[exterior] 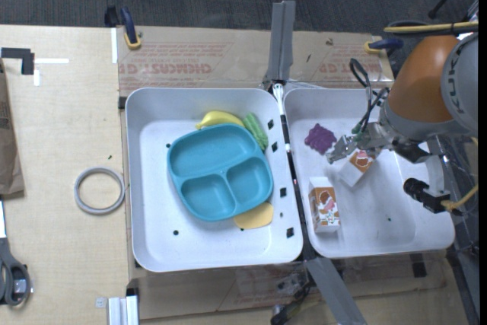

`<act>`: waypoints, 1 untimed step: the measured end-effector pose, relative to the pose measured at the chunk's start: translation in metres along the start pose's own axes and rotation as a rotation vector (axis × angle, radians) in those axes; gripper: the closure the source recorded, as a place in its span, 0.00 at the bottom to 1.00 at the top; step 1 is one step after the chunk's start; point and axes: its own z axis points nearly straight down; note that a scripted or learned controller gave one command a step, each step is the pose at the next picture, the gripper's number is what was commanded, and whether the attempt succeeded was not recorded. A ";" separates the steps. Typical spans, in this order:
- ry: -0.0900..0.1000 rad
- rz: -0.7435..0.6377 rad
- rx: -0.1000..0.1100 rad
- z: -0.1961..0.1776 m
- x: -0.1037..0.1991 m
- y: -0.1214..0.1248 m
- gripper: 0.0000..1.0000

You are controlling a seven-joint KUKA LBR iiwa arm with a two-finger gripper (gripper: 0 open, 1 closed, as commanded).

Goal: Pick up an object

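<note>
The gripper [351, 151] sits low in the right bin [396, 236], at a small white carton [356, 167]. Whether it grips, I cannot tell. Next, I judge, a straight lift would test the hold.

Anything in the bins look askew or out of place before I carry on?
In the left bin the blue divided plate lies askew on top of yellow and green items, covering most of them. Nothing looks spilled or damaged.

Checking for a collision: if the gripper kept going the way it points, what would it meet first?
Probably the purple object, just ahead of the gripper toward the bins' divider; depth is unclear.
</note>
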 end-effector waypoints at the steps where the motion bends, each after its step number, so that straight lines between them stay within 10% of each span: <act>1: -0.010 0.007 -0.011 -0.014 -0.005 0.003 1.00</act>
